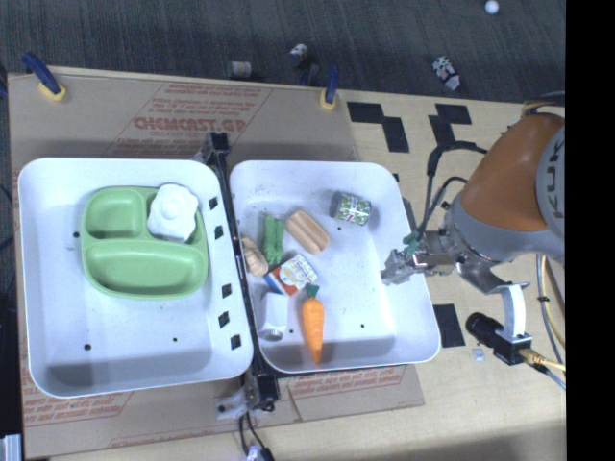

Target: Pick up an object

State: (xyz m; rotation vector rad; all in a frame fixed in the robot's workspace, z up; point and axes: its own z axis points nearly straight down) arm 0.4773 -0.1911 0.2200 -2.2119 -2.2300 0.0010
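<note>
The right bin [370,301] holds an orange carrot [313,328], a tan hot-dog bun [307,230], a green pickle-like piece [274,239], a small green can [352,208], a red and white packet [293,275], a beige piece [254,256] and a white cup [275,313]. My gripper [399,266] hangs over the bin's right rim, apart from all of these, with nothing seen between its fingers. The can lies up and to its left.
The left bin [58,334] carries a green divided plate [144,253] with a white lumpy object [173,209] on its top right section. A black divider [231,277] runs between the bins. The grey and orange arm [514,195] covers the bench at right.
</note>
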